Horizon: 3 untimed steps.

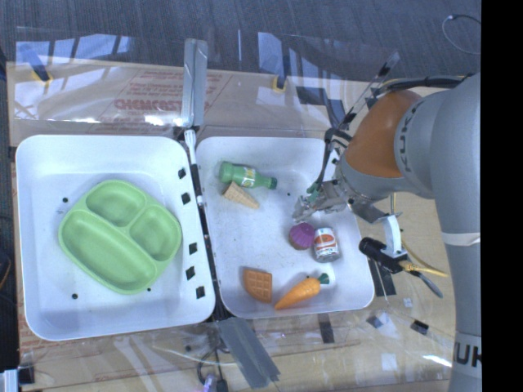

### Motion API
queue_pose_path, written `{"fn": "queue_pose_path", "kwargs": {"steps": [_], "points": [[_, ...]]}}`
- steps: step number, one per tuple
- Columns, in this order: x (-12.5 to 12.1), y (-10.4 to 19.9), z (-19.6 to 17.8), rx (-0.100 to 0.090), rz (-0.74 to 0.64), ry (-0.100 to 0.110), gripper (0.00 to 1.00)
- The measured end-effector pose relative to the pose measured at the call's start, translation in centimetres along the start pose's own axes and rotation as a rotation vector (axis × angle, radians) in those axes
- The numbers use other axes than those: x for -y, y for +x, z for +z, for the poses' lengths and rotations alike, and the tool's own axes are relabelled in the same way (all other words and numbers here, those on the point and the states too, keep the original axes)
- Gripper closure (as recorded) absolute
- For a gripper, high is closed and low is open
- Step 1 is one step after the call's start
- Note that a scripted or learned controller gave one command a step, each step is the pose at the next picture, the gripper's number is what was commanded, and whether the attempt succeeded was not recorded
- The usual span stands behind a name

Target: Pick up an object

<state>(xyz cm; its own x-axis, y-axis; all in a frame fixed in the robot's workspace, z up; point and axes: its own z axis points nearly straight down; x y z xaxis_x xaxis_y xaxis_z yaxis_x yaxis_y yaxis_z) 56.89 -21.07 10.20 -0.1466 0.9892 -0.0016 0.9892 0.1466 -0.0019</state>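
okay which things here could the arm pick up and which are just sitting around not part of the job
Could be picked up: green bottle, cone piece, purple item, small can, waffle, carrot; gripper hovers over them.

Just lying about: green divided plate, left bin.

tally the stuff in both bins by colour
green: 2, plate and bottle
orange: 2, waffle and carrot
tan: 1, cone
purple: 1, round piece
red and white: 1, can
total: 7
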Motion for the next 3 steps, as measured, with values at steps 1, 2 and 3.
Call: {"fn": "queue_pose_path", "kwargs": {"steps": [1,2,3], "points": [[0.0,0.0,0.0,0.0,0.0,0.0,0.0],[-4.4,1.9,0.9,-0.001,-0.106,-0.002,0.0],[1.1,0.2,1.0,-0.002,-0.159,0.0,0.0]]}}
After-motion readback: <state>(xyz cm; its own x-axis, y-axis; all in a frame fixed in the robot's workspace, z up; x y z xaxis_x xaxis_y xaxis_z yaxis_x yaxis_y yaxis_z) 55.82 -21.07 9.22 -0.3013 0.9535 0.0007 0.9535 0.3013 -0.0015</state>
